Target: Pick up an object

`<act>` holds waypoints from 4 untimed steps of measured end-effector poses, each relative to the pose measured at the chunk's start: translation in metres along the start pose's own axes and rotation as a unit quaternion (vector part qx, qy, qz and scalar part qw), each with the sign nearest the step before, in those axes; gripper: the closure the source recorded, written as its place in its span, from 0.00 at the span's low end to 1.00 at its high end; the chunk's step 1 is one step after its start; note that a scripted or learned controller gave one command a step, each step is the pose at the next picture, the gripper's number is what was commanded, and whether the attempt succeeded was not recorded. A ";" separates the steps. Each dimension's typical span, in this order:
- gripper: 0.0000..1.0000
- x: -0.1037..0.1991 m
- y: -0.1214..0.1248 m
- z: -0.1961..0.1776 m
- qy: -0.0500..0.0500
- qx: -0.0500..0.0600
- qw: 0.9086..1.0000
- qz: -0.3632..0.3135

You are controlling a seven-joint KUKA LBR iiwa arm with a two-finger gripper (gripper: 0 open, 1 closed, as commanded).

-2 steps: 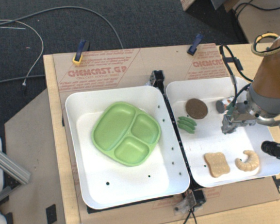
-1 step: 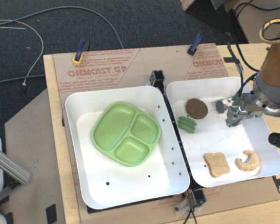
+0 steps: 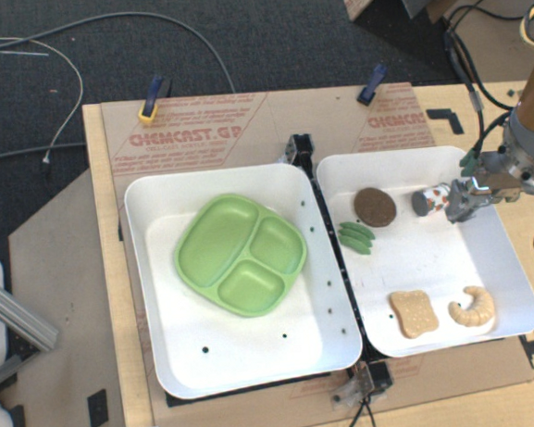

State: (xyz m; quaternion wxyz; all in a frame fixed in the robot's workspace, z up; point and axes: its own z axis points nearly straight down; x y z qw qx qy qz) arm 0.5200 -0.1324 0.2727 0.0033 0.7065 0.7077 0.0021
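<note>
My gripper (image 3: 460, 204) hangs low over the back right part of the right bin (image 3: 439, 267), reaching in from the right. Just to its left lies a small grey, white and orange object (image 3: 429, 201), touching or nearly touching the gripper's tip. Further left in the same bin are a brown round patty (image 3: 375, 207) and a green pea pod (image 3: 356, 236). A tan slice of toast (image 3: 412, 313) and a beige croissant-like piece (image 3: 473, 308) lie near the bin's front edge.
The left bin (image 3: 160, 264) holds a green divided plate (image 3: 241, 254). A black divider and clamp (image 3: 300, 149) sit between the bins. Blue clamps (image 3: 152, 98) pin the cardboard at the back. Cables run at the right by the arm.
</note>
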 end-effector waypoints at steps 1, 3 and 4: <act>1.00 0.043 0.017 0.000 0.001 0.002 1.000 -0.002; 1.00 0.152 0.058 0.014 0.002 0.003 1.000 -0.003; 1.00 0.202 0.084 0.016 0.002 0.002 1.000 -0.002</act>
